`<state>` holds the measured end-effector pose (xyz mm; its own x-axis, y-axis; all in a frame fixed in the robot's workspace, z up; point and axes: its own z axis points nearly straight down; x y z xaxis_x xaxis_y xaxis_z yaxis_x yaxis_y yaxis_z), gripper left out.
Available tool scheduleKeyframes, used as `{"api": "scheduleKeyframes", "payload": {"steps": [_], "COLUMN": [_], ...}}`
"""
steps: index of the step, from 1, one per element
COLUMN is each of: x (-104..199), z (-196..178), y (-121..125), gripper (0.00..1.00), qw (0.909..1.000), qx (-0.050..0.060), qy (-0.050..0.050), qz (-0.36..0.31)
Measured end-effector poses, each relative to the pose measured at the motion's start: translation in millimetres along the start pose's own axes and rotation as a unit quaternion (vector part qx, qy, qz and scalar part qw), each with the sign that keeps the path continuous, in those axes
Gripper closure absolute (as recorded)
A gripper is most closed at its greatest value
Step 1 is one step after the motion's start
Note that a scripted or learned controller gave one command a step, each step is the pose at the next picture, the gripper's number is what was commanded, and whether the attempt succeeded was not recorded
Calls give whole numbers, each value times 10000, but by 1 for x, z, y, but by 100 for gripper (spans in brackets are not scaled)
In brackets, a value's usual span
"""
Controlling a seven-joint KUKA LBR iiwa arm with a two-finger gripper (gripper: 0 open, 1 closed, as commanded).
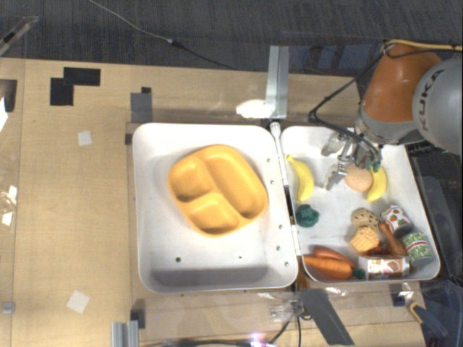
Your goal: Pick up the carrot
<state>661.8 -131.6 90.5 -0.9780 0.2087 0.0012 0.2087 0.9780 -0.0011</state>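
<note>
Not much of the task is done here, as far as can be judged. The carrot is seen lying flat along the near wall of the right bin, close to the corner by the divider, untouched, with what looks like a second orange piece tucked just behind it. The gripper is placed well apart from it, up in the far half of the same bin, just beside a pale round item and a banana. Whether it's open or closed can't be told from this angle, since the metal bits are bunched together and blurry, and nothing can be seen held in it. Another banana is laid against the divider, a green piece sits below it, and cookies and small cans are crowded near the carrot's right end. The left bin is occupied by a yellow divided tray. So basically everything is left: the gripper would have to be brought across to the near wall, lowered, closed on the carrot and lifted. The grasp could probably be made fiddly by the wall and the neighbouring clutter.
</note>
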Motion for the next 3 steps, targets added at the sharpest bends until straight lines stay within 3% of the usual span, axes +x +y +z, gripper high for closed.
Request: {"api": "scheduleKeyframes", "payload": {"steps": [1, 2, 3], "x": [-3, -8, -6], "z": [4, -12, -10], "y": [-45, -43, -43], "gripper": [0, 100, 0], "qw": [9830, 9834, 9835], "qx": [-8, -24, -18], "qy": [-11, -102, -55], "qz": [1835, 1810, 1806]}}
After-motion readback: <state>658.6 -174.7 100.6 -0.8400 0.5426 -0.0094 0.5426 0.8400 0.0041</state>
